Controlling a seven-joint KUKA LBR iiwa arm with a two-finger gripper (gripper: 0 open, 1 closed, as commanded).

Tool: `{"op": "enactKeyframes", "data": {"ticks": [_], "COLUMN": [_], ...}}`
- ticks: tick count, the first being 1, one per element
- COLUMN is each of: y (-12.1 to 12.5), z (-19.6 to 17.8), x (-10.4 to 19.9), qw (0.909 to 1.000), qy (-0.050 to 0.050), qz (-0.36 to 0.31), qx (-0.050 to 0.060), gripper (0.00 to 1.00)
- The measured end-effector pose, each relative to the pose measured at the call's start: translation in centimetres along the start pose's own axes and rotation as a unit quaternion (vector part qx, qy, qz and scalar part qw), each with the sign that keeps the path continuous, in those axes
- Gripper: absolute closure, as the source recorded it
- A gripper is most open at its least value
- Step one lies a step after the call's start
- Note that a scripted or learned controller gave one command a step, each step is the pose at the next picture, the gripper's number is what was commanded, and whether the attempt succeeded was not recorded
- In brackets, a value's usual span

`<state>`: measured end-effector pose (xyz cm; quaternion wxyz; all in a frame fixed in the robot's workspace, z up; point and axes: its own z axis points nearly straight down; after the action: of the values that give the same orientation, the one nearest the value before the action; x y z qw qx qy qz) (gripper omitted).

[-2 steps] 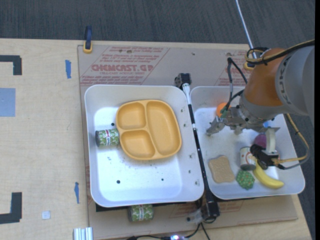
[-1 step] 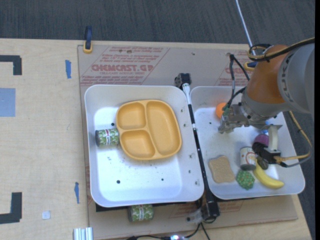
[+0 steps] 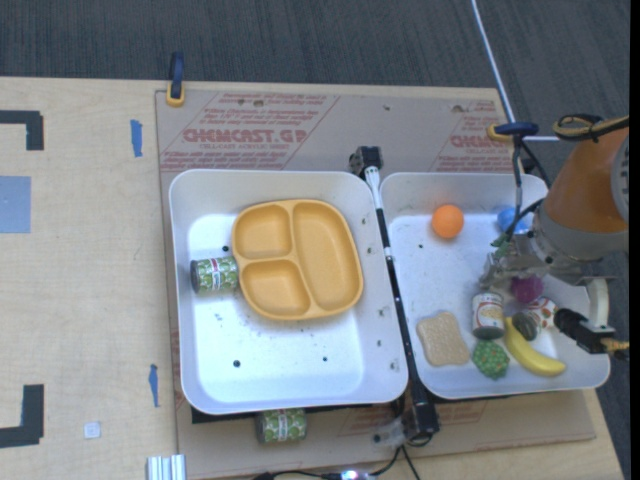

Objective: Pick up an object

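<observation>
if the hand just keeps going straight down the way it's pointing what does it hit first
Most likely the purple object in the right bin, which lies right under the hand. The small jar sits just beside it. Depth is hard to judge from this slanted view, so contact could come on either.

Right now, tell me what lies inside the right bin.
The right bin holds an orange ball, bread slice, banana, green piece, small jar and purple item. The gripper covers whatever lies beneath it.
</observation>
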<state>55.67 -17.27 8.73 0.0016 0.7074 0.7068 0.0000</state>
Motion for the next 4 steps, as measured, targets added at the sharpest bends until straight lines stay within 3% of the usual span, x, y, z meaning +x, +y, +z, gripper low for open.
{"op": "enactKeyframes", "data": {"ticks": [1, 2, 3, 4], "y": [3.8, 0.1, -0.9, 7.6], "z": [-5.2, -0.7, -6.9, -9.1], "x": [4.1, -4.5, -0.2, 8.1], "qw": [1.0000, 1.0000, 1.0000, 1.0000], "qy": [0.001, 0.003, 0.001, 0.001], "qz": [-0.001, -0.001, -0.001, -0.002], "qx": [0.000, 0.003, 0.000, 0.000], "gripper": [1.00, 1.00, 1.00, 1.00]}}
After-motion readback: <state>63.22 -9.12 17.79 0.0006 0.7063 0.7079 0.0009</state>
